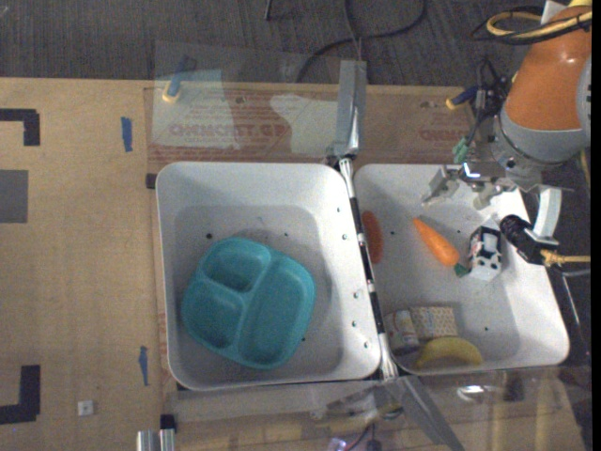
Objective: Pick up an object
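Faint mirrored lettering on the clear panel behind the bins (too blurred to read)

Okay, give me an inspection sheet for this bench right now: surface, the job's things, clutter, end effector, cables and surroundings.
Surface: wooden bench bearing left bin and right bin, side by side.
Job's things: teal divided plate in left bin; in right bin, carrot, reddish item by the dividing wall, banana and small packet near the front edge.
Clutter: blue tape pieces on the bench.
End effector: low over right bin, beside the carrot's end; grip state unclear.
Cables: black cable on floor; yellow cable on arm.
Surroundings: dark carpet.
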`<state>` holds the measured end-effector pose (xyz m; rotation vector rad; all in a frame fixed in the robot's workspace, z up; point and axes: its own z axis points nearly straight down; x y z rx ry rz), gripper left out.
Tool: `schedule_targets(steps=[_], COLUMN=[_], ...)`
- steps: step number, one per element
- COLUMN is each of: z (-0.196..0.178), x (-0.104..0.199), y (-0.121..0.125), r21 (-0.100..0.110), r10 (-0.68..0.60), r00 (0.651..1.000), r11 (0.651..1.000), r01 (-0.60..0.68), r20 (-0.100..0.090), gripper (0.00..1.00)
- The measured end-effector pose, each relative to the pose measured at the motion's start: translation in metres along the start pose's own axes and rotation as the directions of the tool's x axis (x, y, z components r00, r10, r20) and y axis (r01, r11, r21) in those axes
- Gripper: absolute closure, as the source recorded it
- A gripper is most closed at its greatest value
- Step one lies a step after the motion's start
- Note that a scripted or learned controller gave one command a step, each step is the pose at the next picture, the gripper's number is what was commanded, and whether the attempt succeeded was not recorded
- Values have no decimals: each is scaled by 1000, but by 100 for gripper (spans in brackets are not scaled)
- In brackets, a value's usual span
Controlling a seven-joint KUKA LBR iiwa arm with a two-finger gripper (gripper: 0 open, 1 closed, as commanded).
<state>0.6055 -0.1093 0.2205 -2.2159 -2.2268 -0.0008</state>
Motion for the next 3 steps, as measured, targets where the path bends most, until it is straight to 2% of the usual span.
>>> schedule_targets(steps=[1, 2, 3], z=[125, 115, -2], x=[-41, -44, 11], y=[-2, -1, 7], r21=[-3, -6, -1], r10=[-27, -21, 227], r00=[1000, 1000, 974], r11=[1000, 1000, 974], r01=[27, 21, -227], r20=[1, 1, 1], gripper=[0, 100, 100])
